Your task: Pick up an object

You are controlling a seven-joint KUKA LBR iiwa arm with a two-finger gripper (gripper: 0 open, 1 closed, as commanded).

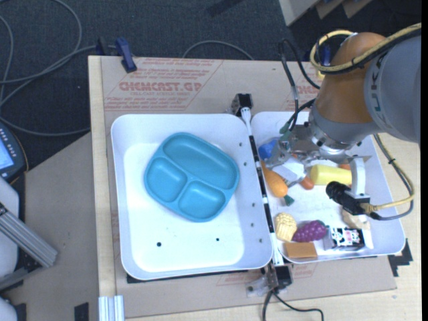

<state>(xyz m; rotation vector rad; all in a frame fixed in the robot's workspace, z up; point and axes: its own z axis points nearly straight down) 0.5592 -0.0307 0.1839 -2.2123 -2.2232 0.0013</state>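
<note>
A grey and orange arm's gripper [299,154] reaches into the right bin [394,229], above toy food: a carrot [275,183], corn [285,226], grapes [310,231] and a yellow banana [329,174]. Whether its fingers are open or closed cannot be told. The left bin [134,233] holds a blue divided plate [192,176].

Blue divided plate [192,174] in left bin [127,179]

A sky-blue three-compartment plastic plate [192,176] lies in the glossy white shallow bin [134,243] at centre frame. In the right-hand white bin [391,229]: an orange plastic carrot [274,183], a yellow corn cob [285,226], a purple grape bunch [310,231], a yellow banana-like piece [329,174], and a black-and-white patterned carton [348,237].
</note>
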